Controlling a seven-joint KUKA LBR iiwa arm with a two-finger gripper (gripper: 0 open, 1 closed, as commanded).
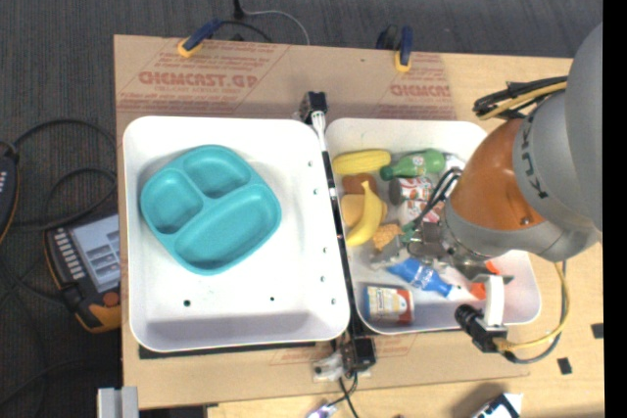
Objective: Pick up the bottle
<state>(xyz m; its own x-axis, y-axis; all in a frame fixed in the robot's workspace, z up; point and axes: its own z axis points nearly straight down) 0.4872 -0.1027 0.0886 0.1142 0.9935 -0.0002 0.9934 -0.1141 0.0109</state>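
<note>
So the arm is parked right over the right bin (529, 308), and from where I'm standing the wrist hides the gripper (423, 240) too much for me to say what state it's in, so I honestly can't tell. Nothing visibly held either.

The bottle (416, 163) is the green one lying on its side along the far wall of that bin, just beside a banana (361, 162) and partly tucked under the arm's orange band. Below it there's another banana (366, 215), some blue thing (423, 277) and a small carton (388, 303), all packed close.

If I were calling it, I'd say the gripper looks a bit too far toward the near side, over the clutter instead of the bottle. Doing this well probably means shifting toward the far wall, lining up across the bottle's narrow width and coming straight down. Going in at an angle risks nudging it against the banana or rolling it.

The left bin (147, 308) just has a teal divided plate (211, 208), not involved.
</note>
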